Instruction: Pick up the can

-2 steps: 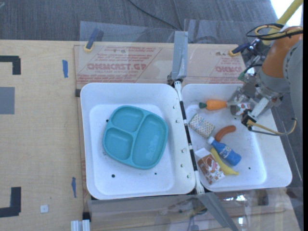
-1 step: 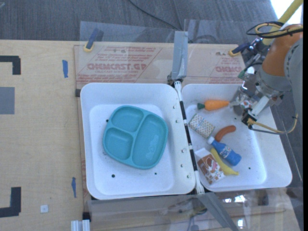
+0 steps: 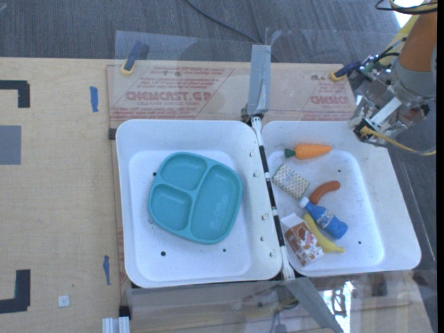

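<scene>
The right bin (image 3: pixel 388 207) holds several small items. A pale patterned piece (image 3: pixel 290 180) lies near its left wall, and a brown-red labelled piece (image 3: pixel 303 240) lies at the front left; either could be the can, and I cannot tell which. My gripper (image 3: pixel 375 118) hangs over the bin's far right corner, above the rim and well apart from both pieces. Nothing shows in its grasp.
An orange carrot (image 3: pixel 311 151), a brown sausage (image 3: pixel 325 190), a blue bottle (image 3: pixel 325 218) and a yellow banana (image 3: pixel 326 239) share the right bin. In the left bin (image 3: pixel 132 151) lies a teal divided plate (image 3: pixel 195 197). A ridge (image 3: pixel 267 186) separates the bins.
</scene>
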